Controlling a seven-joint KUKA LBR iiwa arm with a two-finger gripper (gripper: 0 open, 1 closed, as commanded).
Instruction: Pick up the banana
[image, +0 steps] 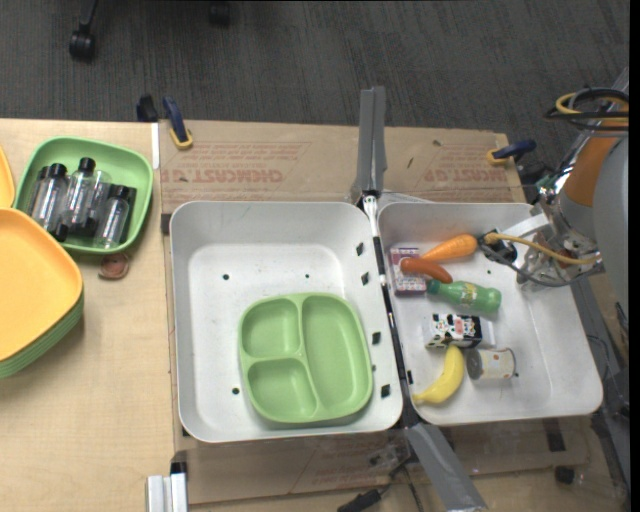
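Observation:
The yellow banana (443, 378) lies curved near the front edge of the right white bin (560, 390). It sits between a small black-and-white carton (456, 328) and a short grey cylinder (492, 364). My gripper (533, 263) hangs over the bin's back right part, well behind and to the right of the banana, with cables around it. Nothing shows in its grasp.
Also in the right bin are a carrot (447, 249), a red sausage (426, 268), a pink packet (404, 270) and a green bottle (466, 294). The left bin (200, 300) holds a green divided plate (305, 357). A green tray of bottles (85, 194) and orange plates (35, 300) stand far left.

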